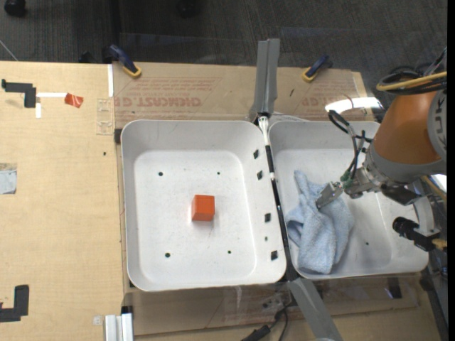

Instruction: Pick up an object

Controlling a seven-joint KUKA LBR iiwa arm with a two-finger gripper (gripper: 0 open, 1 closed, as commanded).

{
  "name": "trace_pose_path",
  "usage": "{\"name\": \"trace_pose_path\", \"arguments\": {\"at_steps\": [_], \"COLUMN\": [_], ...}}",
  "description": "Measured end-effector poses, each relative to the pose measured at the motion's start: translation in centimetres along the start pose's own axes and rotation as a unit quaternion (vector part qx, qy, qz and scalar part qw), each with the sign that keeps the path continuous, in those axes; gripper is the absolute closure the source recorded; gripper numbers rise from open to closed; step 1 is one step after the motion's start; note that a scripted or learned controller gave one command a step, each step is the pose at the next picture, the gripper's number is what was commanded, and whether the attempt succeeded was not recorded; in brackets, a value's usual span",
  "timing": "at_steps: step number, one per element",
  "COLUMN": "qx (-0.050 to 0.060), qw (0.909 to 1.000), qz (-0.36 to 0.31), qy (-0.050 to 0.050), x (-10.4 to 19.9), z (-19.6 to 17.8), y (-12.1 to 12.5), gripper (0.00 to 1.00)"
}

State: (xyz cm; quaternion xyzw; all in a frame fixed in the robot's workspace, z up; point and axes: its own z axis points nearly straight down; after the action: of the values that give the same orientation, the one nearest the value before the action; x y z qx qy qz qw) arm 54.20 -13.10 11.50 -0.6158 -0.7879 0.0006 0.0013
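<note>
A light blue cloth (pixel 318 227) lies crumpled against the left wall of the right bin (pixel 384 261). An orange-red block (pixel 203 207) sits near the middle of the left bin (pixel 142 190). My gripper (pixel 329 195) reaches in from the right and hangs at the cloth's upper right edge, its tip right over the fabric. The arm's orange band and grey wrist hide the bin floor behind it.
A grey divider post (pixel 266 77) stands behind the seam between the bins. Clamps (pixel 124 60) hold the cardboard backing at the far edge. The wooden benchtop (pixel 50 212) stretches to the left with small tape marks on it.
</note>
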Motion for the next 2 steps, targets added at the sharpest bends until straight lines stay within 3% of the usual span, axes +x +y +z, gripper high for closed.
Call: {"name": "trace_pose_path", "arguments": {"at_steps": [1, 2], "qx": [-0.001, -0.001], "qw": [0.9972, 0.9970], "qz": [0.075, 0.077], "qy": [0.000, 0.000], "x": [2.62, 2.53], "z": [2.29, 1.42], "y": [1.55, 1.52], "gripper": [0.00, 1.00]}}
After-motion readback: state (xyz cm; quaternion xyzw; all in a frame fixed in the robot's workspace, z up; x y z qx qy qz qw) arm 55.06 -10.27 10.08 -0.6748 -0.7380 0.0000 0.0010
